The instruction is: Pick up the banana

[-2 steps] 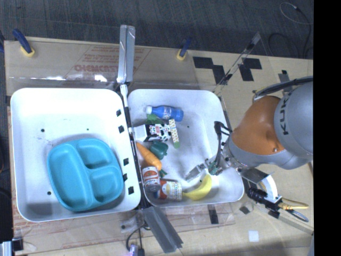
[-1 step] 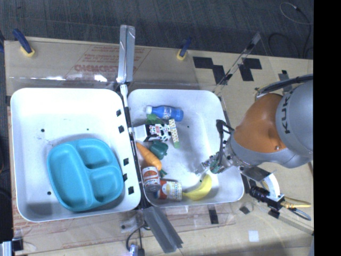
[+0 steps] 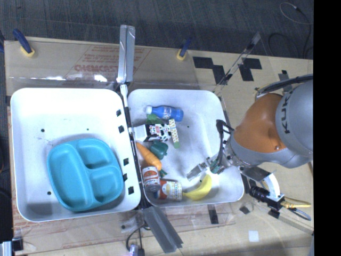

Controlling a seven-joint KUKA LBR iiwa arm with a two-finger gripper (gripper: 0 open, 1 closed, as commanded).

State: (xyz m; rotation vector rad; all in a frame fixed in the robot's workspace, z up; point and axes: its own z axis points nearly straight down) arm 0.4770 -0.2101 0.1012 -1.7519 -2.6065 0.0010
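Orange-banded arm [image 3: 266,129] hung over the right bin [image 3: 213,97]; its gripper [image 3: 205,169], fingers spread, sat just above the banana [image 3: 200,190] by the near wall. Crowding bottle [image 3: 168,190] risked a glancing miss.

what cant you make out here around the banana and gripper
- Gripper, camera view: too small and blurred to tell open or shut, or whether it touches the banana.
- Banana's left end: hidden behind the bottle.
- Carton print: too small to read.
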